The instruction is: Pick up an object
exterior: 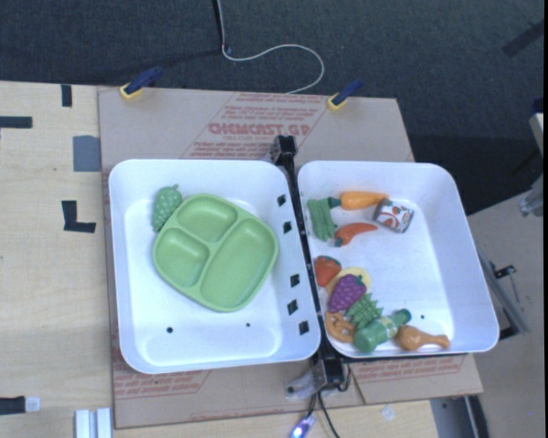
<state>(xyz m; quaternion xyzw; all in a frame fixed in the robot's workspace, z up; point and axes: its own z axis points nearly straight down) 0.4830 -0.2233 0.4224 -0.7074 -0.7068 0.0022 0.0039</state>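
The right bin (438, 272) holds several toy foods along its left side. An orange carrot (362, 199) and a small red-and-white can (394, 215) lie near the back. A green pepper (321, 217) and an orange chili (354, 233) sit beside them. Toward the front are a red tomato (327, 270), purple grapes (345, 293), a green vegetable (374, 331) and an orange-brown gourd (420, 339). In the left bin (132, 272) rests a green divided plate (216, 253) with a green grape bunch (166, 205) at its back-left corner.
Both bins sit on a cardboard sheet (247, 126) held by yellow-and-blue clamps (142, 82) at the back. A white cable (274, 55) loops across the dark floor behind. The right half of the right bin is bare white floor.
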